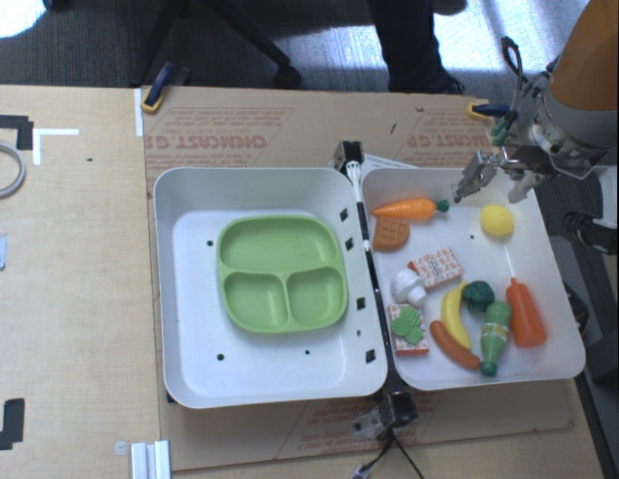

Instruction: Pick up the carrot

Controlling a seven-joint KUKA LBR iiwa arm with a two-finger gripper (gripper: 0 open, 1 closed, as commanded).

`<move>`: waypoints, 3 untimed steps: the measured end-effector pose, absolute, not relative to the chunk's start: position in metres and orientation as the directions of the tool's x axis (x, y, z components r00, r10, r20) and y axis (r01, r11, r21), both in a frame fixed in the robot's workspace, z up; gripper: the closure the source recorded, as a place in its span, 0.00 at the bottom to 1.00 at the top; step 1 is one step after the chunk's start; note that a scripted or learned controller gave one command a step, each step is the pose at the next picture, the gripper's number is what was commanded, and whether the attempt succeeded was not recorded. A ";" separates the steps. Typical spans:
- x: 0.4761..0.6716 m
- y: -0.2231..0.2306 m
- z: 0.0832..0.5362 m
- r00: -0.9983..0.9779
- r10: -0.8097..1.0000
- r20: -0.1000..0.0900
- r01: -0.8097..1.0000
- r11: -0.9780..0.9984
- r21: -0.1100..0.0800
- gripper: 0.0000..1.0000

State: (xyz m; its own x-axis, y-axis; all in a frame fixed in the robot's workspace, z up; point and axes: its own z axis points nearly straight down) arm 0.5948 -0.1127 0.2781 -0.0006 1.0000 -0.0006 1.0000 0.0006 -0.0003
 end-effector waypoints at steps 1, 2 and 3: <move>0.659 -0.074 0.192 -0.005 1.000 -0.001 1.000 0.005 -0.001 0.00; 0.573 -0.072 0.192 -0.069 0.998 0.000 0.998 0.069 -0.001 0.00; 0.654 -0.060 0.202 0.291 0.957 -0.001 0.957 -0.291 0.000 0.00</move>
